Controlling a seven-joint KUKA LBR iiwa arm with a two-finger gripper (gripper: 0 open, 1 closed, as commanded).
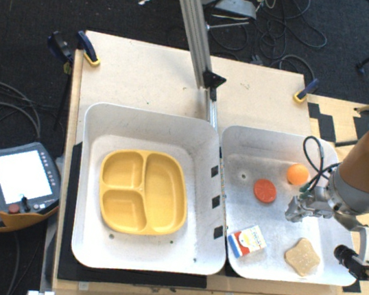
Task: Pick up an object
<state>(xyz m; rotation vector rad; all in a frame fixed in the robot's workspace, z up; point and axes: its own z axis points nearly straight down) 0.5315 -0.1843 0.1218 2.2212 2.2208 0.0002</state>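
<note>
Tool [297, 211] state unclear; orange ball [297, 174], red disc [265, 191], tan piece [302, 256] nearby.

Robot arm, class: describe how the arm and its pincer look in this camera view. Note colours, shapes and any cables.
The arm is a thick, rounded body with a broad orange-brown band above a grey wrist section. A black cable loops out beside the wrist. The pincer is a small, blocky grey metal piece below the wrist. Its fingers are too small to make out.
</note>
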